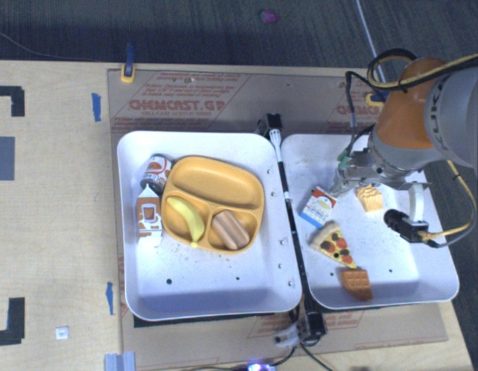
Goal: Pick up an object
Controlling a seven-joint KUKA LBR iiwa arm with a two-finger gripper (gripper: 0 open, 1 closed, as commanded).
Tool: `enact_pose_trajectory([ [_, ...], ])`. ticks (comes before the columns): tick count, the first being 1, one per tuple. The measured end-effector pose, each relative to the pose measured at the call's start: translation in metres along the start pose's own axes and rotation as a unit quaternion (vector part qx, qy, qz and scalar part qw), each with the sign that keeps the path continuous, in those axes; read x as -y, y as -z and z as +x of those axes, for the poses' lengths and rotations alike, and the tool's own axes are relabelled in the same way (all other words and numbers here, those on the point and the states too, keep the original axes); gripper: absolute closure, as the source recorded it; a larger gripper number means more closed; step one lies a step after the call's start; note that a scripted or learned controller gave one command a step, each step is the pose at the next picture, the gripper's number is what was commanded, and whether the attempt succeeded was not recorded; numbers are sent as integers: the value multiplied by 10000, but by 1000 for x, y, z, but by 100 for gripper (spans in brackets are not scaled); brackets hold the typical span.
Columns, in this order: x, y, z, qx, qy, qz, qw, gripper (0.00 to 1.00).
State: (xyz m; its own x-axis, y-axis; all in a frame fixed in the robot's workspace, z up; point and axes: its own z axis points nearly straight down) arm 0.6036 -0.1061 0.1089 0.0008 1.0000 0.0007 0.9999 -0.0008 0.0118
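My gripper (pixel 353 178) hangs low over the upper middle of the right bin (pixel 436 284), under the orange-banded wrist (pixel 405 122). A small yellow cheese-like block (pixel 370 199) lies just to its lower right. A white carton with blue and red print (pixel 319 206) lies to its lower left. Further toward the front lie a pizza slice (pixel 333 245) and a brown waffle piece (pixel 356 282). Nothing shows between the fingers from this angle.
The left bin (pixel 138 284) holds a yellow divided plate (pixel 212 180) with a banana (pixel 186 219) and a sausage (pixel 231 230), plus a can (pixel 155 173) and a brown carton (pixel 148 215) beside it. A black cable fitting (pixel 405 226) hangs over the right bin's right side.
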Motion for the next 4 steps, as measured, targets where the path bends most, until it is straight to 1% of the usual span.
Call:
enact_pose_trajectory([
  [1,0,0,0,-1,0,2,10000,0],
  [2,58,-19,-21,27,-2,0,10000,0],
  [3,118,-18,-24,32,3,-25,10000,0],
  [4,120,-18,7,57,-12,-36,10000,0],
])
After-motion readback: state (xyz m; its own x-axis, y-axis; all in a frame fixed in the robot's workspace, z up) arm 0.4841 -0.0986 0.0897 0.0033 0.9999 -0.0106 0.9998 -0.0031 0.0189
